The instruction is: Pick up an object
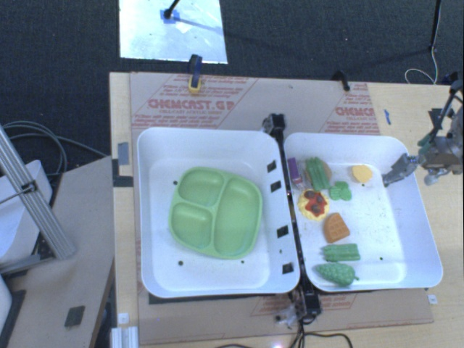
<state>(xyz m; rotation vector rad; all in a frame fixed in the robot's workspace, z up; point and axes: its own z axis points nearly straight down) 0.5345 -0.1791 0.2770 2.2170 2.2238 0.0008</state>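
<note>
My tool (403, 170) sits at the right edge of the right bin (413, 223), hanging over its rim near the upper right corner, and the picture is too small and blurred there for me to tell whether it is released or clenched; nothing shows in its grip. The things I could pick lie in that same bin, gathered along its left half. Nearest to my tool is a small yellow piece (361, 173), apart from it toward the left. Further left a green ribbed piece (317, 172) lies beside a thin purple piece (293, 171) that runs along the bin's left wall. Just below them are a small green broccoli-like piece (341, 191) and a red and yellow piece (314, 204), close together. Under those sits an orange-brown piece (336, 228), then a green oblong piece (341, 252), and at the bottom a bumpy green piece (335, 272) near the bin's lower wall. The left bin (156, 267) holds a light green divided plate (215, 212), lying flat near its middle. Both bins rest side by side on my counter (239, 100), on a sheet printed with red lettering.
</note>
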